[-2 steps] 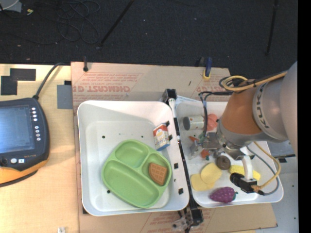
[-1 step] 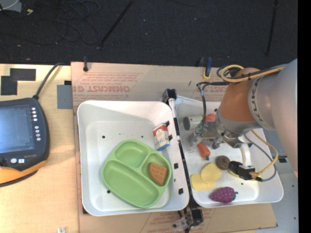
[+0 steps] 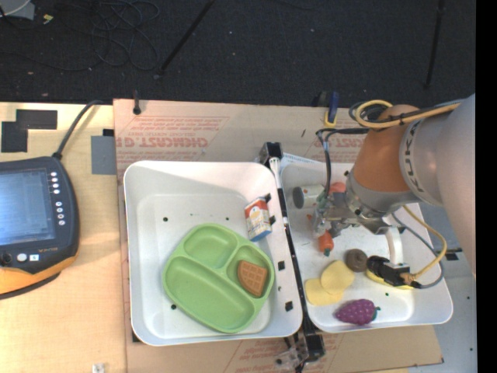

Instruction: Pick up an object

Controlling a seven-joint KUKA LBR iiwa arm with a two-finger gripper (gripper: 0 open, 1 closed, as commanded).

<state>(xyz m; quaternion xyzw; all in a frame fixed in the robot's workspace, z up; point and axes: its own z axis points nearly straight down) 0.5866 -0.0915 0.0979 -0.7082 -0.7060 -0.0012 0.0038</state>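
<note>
Bins (image 3: 155,200) white. Tray (image 3: 203,290) light green; waffle (image 3: 252,277) orange-brown, gridded. Carton (image 3: 258,217) white, red and blue print. Grapes (image 3: 356,311) purple. Slices (image 3: 329,282) pale yellow. Carrot (image 3: 326,243) orange-red. Arm (image 3: 435,158) grey, orange band.

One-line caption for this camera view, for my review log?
KUKA arm lowers its gripper into the right bin above toy food; the left bin holds a green tray with a waffle.

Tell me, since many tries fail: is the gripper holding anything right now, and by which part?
It cannot be told. The gripper hangs low in the right bin, just above an orange piece, but whether it grips that is not visible.
</note>
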